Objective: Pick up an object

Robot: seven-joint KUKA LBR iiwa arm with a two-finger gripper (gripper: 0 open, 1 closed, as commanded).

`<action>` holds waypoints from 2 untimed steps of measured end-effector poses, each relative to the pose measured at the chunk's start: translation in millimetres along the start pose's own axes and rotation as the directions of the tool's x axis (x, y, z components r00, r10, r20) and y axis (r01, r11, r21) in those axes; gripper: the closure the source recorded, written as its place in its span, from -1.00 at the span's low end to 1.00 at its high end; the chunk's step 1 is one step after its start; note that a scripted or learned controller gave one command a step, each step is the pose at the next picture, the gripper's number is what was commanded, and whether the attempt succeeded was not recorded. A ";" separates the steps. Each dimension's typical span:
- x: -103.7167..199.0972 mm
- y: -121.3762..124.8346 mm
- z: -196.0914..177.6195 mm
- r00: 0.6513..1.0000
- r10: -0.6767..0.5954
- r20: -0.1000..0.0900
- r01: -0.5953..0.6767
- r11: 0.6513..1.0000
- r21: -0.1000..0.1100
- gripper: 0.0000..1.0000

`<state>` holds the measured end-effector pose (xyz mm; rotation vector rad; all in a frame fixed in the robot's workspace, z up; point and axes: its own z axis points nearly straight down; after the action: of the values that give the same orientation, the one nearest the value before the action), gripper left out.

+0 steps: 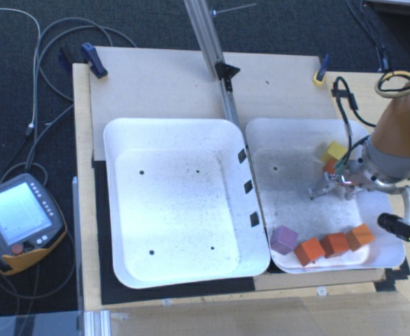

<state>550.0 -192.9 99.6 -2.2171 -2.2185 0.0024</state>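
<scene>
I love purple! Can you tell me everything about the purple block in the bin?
The purple block is a small cube that looks matte, in a soft lilac shade. It sits in the right bin, close to its near edge and the left wall. It looks turned a bit askew. It starts a row with three orange blocks; the nearest one lies right beside it, maybe touching. The hand is well away from it.

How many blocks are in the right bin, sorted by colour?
Purple cube-shaped block: 1
Orange cube-shaped blocks along the near rim: 3
Yellow cube-shaped block: 1
Orange-red block, partly hidden beside the gripper: 1
Total: 6
</scene>
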 end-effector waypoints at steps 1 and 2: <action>-10.0 73.9 -1.5 1.000 -0.003 0.005 0.003 1.000 -0.012 -1.00; -10.1 71.6 -12.4 1.000 -0.003 0.005 0.003 1.000 -0.008 1.00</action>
<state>621.6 -203.0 111.6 -2.2202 -2.2278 -0.0009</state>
